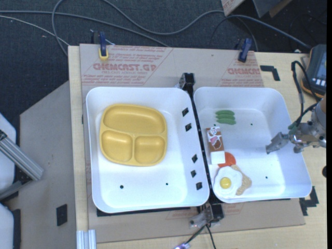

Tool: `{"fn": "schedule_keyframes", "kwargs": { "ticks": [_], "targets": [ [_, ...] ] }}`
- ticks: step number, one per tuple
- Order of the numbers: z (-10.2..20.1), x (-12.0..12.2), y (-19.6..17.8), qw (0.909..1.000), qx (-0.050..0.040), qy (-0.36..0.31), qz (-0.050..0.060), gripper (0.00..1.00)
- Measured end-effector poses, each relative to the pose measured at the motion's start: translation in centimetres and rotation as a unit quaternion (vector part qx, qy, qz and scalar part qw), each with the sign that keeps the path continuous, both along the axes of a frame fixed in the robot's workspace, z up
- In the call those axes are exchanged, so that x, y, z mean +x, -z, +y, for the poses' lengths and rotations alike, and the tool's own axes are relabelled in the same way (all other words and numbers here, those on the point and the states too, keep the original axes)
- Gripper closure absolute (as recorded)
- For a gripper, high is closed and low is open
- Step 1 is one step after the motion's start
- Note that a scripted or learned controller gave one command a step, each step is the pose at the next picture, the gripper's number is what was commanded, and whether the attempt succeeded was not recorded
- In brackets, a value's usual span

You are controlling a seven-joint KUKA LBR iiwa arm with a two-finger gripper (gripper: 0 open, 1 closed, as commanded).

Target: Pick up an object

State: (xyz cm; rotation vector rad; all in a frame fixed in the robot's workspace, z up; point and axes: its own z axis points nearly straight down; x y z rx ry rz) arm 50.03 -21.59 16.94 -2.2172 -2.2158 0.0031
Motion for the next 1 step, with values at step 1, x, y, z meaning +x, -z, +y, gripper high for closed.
{"fn": "schedule_keyframes", "kwargs": {
  "ticks": [1],
  "targets": [
    [-0.47, -0.35, 4.41, 1.0, -0.0001, 0.0, -0.001, 0.0]
  ]
}}
